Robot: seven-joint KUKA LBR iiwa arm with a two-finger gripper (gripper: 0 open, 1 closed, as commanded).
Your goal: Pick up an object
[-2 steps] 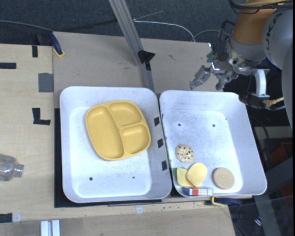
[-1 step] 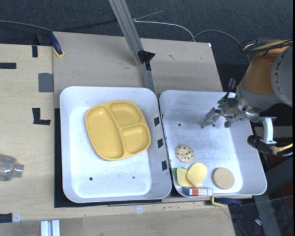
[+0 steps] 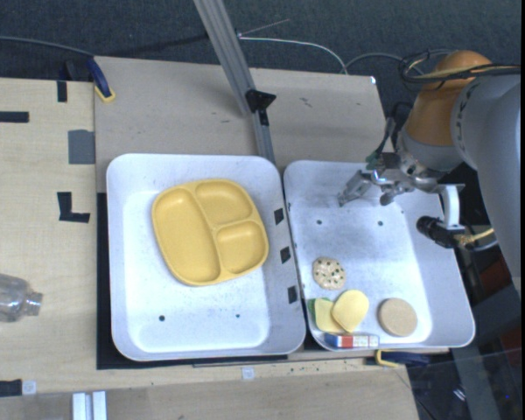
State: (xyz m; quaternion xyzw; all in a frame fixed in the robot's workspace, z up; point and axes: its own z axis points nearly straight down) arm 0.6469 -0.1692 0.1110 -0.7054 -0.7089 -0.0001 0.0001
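Nearest me, well short of the jaws [image 3: 374, 188], the pickable bits sit along the right bin's [image 3: 437, 269] front edge: cookie [image 3: 330, 274], yellow piece [image 3: 350, 309], tan disc [image 3: 398, 317], all untouched. Further back the jaws hang over the bin's far end, prongs spread, nothing betw. them. Off to their side, yellow tray [image 3: 210, 230] in the other bin. Pick not yet made; approx. all work left.

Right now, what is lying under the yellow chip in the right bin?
A green piece sticks out from under the yellow chip, on its left. How far it reaches beneath is covered.
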